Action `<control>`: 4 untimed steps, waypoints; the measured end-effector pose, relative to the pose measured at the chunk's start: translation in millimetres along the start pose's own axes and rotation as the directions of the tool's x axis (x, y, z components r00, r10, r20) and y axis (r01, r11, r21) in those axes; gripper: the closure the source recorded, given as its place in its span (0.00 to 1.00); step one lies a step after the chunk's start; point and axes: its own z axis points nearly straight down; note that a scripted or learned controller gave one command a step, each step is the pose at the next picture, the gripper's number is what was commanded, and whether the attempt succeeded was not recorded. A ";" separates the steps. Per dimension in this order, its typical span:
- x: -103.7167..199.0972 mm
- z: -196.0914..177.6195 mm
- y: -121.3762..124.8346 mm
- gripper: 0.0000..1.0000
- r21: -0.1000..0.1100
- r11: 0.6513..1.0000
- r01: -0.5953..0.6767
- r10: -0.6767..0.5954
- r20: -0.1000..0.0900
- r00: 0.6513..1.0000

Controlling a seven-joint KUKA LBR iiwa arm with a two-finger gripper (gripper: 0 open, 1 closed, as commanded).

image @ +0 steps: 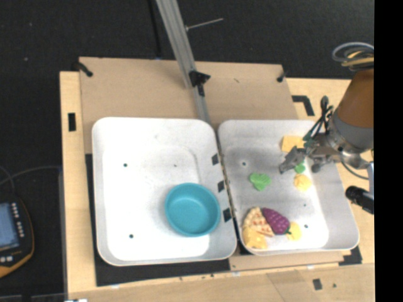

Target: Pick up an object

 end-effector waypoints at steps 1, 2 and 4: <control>0.0 -0.1 0.0 0.00 0.000 1.000 -0.001 0.001 0.000 1.000; -3.4 58.0 -9.7 0.00 0.007 1.000 -0.003 0.003 0.001 1.000; -5.3 93.2 -8.3 1.00 -0.004 1.000 -0.011 0.011 0.001 1.000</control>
